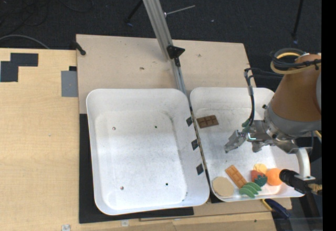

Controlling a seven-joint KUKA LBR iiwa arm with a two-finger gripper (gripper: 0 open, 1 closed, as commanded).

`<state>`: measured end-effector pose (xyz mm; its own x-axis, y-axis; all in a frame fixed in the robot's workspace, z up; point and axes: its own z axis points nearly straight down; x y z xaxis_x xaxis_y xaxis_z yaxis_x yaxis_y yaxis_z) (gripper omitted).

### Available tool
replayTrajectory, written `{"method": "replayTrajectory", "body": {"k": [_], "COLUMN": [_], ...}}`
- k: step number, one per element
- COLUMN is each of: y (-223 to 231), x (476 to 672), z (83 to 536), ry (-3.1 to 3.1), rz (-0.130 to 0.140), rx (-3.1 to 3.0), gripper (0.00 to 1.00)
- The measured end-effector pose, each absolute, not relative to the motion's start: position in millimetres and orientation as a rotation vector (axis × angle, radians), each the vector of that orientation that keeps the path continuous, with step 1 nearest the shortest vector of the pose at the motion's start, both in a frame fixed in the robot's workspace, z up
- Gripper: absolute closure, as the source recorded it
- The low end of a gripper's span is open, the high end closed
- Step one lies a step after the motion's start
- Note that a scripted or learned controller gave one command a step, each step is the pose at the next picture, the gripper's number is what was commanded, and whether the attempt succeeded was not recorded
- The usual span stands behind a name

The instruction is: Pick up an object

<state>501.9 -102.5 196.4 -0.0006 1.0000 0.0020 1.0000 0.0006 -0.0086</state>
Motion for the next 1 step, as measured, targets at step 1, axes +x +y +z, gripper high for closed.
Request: {"method": "replayTrajectory", "body": {"k": [1], "y": [-103.9], "x": [502.7], "z": [198.5], "ry": [-2.215], "rz": [0.002], "rx": [-2.223], "gripper": [0.0]}}
